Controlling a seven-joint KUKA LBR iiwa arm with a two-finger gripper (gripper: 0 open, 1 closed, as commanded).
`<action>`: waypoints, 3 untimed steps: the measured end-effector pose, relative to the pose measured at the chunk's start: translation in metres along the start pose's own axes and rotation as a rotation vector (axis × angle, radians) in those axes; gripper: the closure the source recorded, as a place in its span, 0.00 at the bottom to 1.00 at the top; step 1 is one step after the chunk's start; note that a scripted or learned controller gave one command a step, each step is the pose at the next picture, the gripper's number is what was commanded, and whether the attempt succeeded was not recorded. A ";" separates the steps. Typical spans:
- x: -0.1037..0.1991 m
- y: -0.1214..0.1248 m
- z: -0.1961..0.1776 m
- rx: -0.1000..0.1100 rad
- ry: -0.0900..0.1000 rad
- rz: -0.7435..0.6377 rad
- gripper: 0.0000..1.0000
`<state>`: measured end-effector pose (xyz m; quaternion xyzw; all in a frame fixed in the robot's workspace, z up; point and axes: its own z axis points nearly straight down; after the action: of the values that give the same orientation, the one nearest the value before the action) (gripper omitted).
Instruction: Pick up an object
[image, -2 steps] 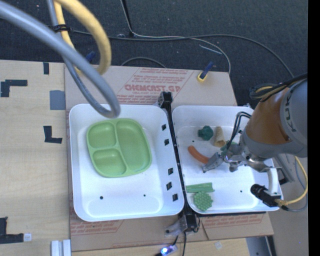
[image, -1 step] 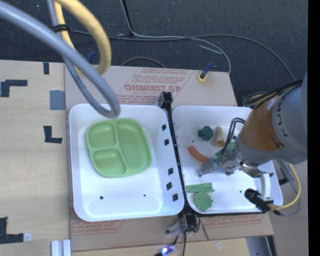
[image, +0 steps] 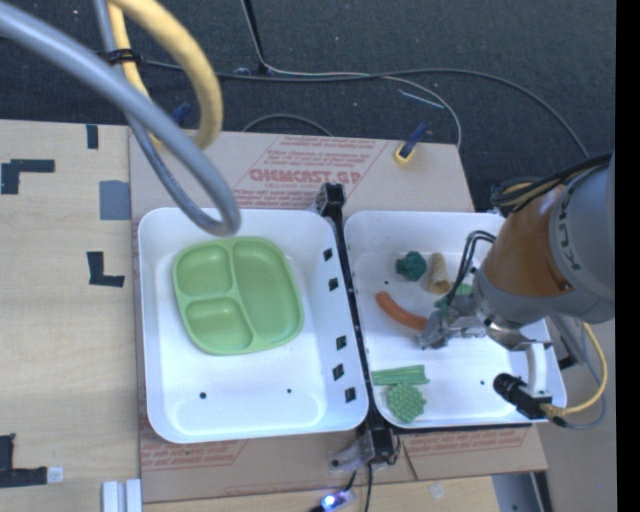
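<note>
Arm: reached in from the right, gripper low in the right bin | Claw: cannot tell how wide; nothing seen held | Objects: orange sausage just beside it; dark green piece; tan piece | Left bin: green divided plate

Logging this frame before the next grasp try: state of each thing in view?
Gripper: low in right bin, beside orange sausage, holding nothing seen.
Orange sausage: lying flat.
Green plate: upright, in left bin.
Dark green piece: resting beside tan piece.
</note>
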<state>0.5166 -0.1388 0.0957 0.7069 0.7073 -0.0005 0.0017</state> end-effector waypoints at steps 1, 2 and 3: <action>0.003 0.005 -0.062 -0.002 0.003 -0.001 1.00; 0.002 0.008 -0.125 -0.003 0.002 -0.001 1.00; 0.002 0.009 -0.178 -0.003 0.002 -0.001 1.00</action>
<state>0.5252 -0.1367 0.2738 0.7065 0.7077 0.0012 0.0022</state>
